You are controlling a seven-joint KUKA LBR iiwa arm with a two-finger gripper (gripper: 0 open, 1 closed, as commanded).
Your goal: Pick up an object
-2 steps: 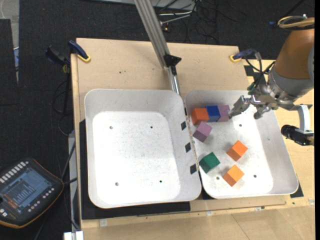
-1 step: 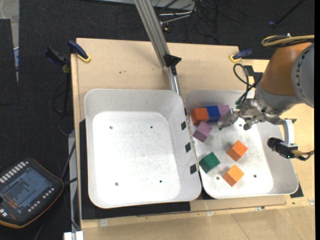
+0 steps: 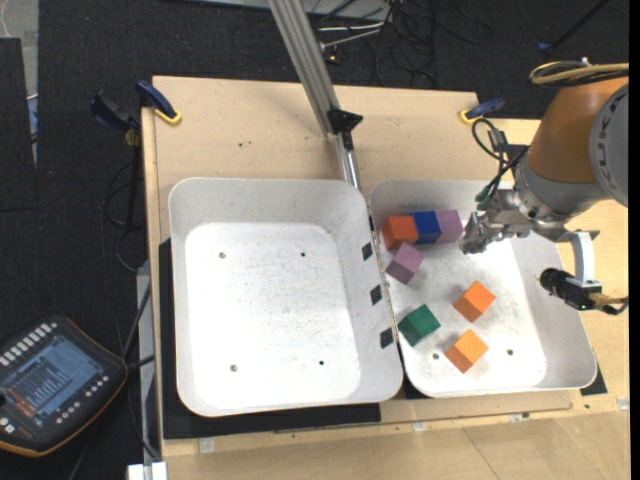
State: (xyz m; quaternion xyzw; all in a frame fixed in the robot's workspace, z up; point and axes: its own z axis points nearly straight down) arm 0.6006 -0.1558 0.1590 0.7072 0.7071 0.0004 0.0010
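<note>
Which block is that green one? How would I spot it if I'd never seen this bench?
Look in the right-hand white bin, along its left wall. Toward the front sits the green block, below a mauve block. It is the sole green cube; its nearest neighbours are orange.

Pale wooden bench [image 3: 260, 128] bearing two shallow white bins, left [image 3: 200, 268] and right [image 3: 540, 353].

I'm looking at a robotics lab: a clamped plywood bench [image 3: 300, 128] is sitting on dark flooring, a teach pendant [image 3: 50, 383] is lying beside it, cables [image 3: 390, 28] are trailing behind.
</note>
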